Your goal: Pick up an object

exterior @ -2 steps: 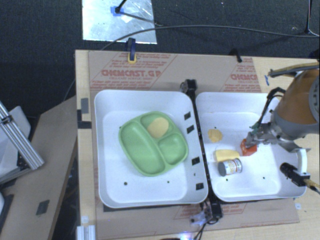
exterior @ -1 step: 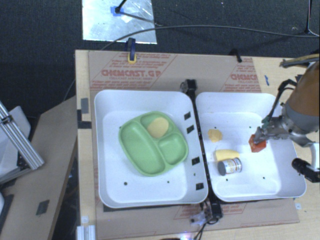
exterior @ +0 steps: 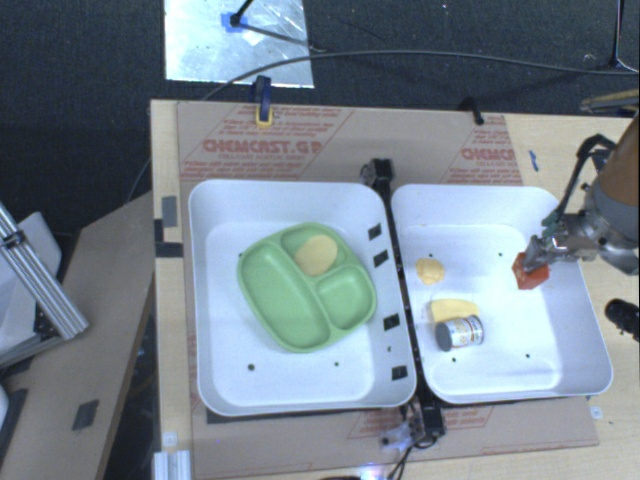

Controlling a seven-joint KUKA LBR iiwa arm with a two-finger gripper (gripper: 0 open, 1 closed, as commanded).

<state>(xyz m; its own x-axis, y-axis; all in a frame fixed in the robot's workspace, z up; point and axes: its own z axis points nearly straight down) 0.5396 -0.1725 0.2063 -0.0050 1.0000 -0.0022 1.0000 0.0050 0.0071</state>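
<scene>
One arm I'm driving reaches in from the right, its gripper (exterior: 537, 258) pinching a red block (exterior: 531, 272) over the right bin (exterior: 500, 383).

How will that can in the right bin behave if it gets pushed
The can lies on its side, so it would probably roll rather than slide. Its shiny metal wall looks smooth, likely slippery to pinch. It touches the yellow block, which may check rolling that way.

1. White bins: two, the left bin (exterior: 215, 268) well away from the gripper (exterior: 545, 250), the right bin (exterior: 570, 363) beneath it.
2. Green divided plates (exterior: 290, 303): one, far left of the gripper.
3. Yellow pieces: three; one (exterior: 317, 255) on the plate, two (exterior: 429, 269) (exterior: 450, 309) left of the gripper.
4. Cans (exterior: 460, 332): one, lower left of the gripper.
5. Red blocks (exterior: 531, 271): one, at the gripper.
</scene>
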